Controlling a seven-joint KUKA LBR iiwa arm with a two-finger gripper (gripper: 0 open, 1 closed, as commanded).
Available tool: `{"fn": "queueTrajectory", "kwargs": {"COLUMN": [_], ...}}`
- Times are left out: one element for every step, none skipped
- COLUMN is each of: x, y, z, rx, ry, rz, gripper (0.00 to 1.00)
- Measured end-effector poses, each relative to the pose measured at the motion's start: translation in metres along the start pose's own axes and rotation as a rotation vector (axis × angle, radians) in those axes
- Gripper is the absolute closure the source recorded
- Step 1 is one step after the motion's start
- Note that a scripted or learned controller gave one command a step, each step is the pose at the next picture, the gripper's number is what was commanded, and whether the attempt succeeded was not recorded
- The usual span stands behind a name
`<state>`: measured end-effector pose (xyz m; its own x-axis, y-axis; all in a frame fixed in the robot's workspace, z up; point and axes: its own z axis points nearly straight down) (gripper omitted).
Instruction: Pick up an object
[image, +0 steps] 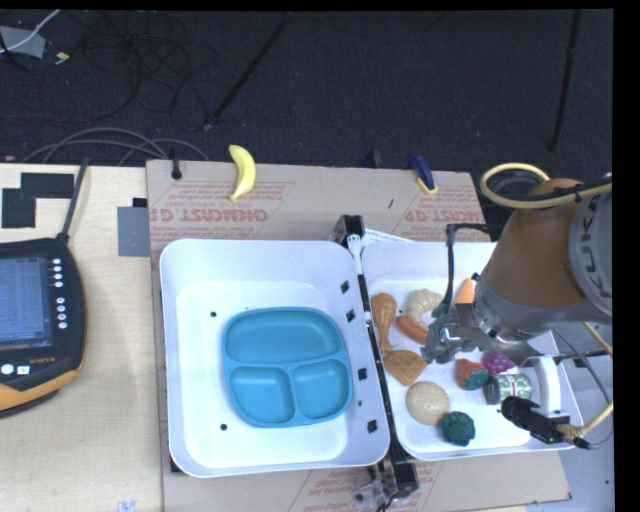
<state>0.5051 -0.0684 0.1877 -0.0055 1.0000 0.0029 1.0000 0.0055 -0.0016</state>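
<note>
Two white bins sit side by side on your bench: the left bin (190, 300) holds a blue tray (288, 363) with three compartments, and the right bin (420, 262) holds the small objects you can pick from. Your arm (545, 265) reaches in from the right and hangs over the right bin, with the gripper (443, 343) low among the objects near the bin's middle. You cannot tell from this view whether anything is between its tips, nor whether they are apart or together, since the dark gripper body blurs into what lies under it. Just left of the gripper you see an orange carrot (412, 327), a tan pear shape (383, 308) and a pale lump (423, 300) above the carrot. A brown bread-like piece (405, 366) lies below the carrot, and a cream ball (427, 400) lies below that. Near the front edge sits a dark green lump (459, 427). Right of the gripper you have a red and green piece (472, 375), a purple piece (497, 360) and a small can (514, 386). A yellow banana (241, 171) lies on the cardboard behind the left bin, and a pendant (35, 315) rests at the far left.
</note>
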Motion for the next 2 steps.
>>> {"fn": "queueTrajectory", "kwargs": {"x": [0.033, 0.052], "y": [-0.029, -0.028], "z": [-0.145, -0.083], "rx": [-0.014, 0.007], "ry": [-0.001, -0.002], "rz": [0.0, 0.004], "gripper": [1.0, 1.0]}}
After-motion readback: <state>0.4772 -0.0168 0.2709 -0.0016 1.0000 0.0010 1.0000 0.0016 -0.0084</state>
